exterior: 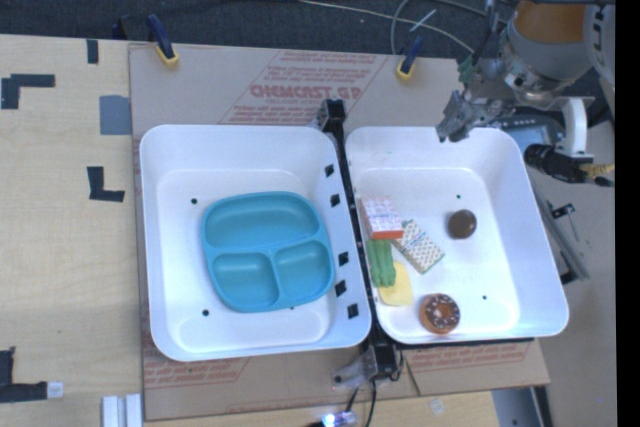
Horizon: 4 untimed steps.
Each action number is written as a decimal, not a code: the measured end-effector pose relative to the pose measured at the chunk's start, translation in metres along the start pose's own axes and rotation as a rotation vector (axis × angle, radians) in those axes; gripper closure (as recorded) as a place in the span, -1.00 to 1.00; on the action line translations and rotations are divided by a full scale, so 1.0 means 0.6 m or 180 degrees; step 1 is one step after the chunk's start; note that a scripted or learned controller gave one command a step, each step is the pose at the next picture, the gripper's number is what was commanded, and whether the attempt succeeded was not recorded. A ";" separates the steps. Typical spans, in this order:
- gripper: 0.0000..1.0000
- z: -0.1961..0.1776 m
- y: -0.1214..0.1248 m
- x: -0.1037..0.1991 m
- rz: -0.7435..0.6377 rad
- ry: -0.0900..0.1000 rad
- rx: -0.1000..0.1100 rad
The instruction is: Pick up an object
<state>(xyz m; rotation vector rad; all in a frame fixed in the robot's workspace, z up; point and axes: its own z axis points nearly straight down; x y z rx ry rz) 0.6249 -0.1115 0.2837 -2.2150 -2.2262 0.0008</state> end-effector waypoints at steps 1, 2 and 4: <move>1.00 0.037 -0.007 0.081 0.0000 0.0000 0.0005; 1.00 0.038 -0.012 0.164 -0.0002 0.0001 0.0002; 1.00 0.090 -0.045 0.321 -0.0002 -0.0002 0.0010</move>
